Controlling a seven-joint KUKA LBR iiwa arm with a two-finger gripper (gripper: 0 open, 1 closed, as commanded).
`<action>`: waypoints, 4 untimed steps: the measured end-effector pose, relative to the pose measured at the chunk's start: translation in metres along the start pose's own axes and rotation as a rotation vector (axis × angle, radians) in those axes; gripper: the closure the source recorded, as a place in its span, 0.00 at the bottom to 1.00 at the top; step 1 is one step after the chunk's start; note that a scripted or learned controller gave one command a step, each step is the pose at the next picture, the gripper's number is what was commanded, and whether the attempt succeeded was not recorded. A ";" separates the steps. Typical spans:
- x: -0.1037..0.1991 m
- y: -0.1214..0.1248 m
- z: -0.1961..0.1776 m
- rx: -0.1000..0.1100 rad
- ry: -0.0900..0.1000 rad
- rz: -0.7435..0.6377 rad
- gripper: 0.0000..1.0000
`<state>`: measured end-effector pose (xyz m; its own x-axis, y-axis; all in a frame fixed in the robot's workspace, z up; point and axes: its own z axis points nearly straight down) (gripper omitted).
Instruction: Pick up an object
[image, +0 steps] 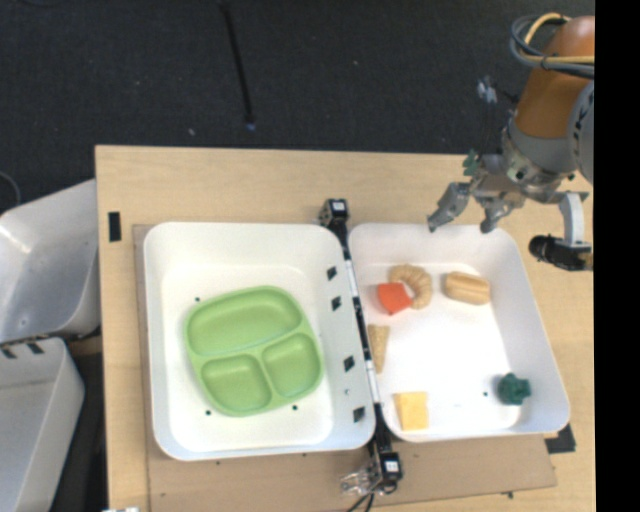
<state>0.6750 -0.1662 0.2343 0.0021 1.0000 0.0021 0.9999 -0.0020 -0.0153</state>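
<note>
While the gripper (465, 213) hangs at the upper right of the frame, fingers apart and holding nothing, the objects lie lower in the right bin (530, 290). The curled pastry (413, 282) touches the orange block (394, 297); a descent there could nudge both and miss.

Green tray (254, 350), orange block (394, 298), yellow block (412, 410), white bins (160, 330).

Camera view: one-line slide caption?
Open pincer hovers above the right bin's far edge; green tray in the left bin.
</note>
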 end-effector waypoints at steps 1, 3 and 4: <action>0.000 0.002 -0.008 -0.011 -0.002 -0.002 0.00; -0.002 0.014 0.094 -0.008 -0.002 -0.007 0.00; -0.003 0.013 0.139 -0.005 -0.002 -0.007 0.00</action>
<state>0.6860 -0.1689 0.0951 -0.0051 1.0000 0.0000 0.9999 0.0051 -0.0106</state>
